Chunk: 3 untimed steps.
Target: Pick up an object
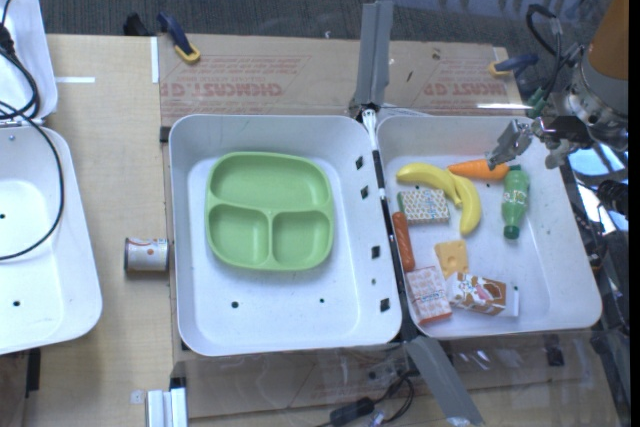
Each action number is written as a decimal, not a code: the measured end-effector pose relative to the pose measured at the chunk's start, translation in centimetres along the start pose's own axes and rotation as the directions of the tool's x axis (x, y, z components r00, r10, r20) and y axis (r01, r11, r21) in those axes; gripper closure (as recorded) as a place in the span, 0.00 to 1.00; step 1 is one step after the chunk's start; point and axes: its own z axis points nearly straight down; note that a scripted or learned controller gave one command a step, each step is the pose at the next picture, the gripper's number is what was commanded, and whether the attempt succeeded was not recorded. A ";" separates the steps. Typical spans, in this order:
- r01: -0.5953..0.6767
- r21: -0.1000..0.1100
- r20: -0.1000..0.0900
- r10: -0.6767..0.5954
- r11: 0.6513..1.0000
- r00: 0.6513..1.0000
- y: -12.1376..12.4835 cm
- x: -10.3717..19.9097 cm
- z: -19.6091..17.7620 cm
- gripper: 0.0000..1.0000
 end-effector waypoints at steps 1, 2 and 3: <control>-0.039 0.000 -0.001 0.039 0.999 0.999 1.6 -1.9 12.0 0.00; -0.021 -0.003 -0.003 0.021 1.000 1.000 5.1 -2.5 17.9 0.00; -0.023 0.002 -0.003 0.023 1.000 1.000 5.0 -2.7 17.4 1.00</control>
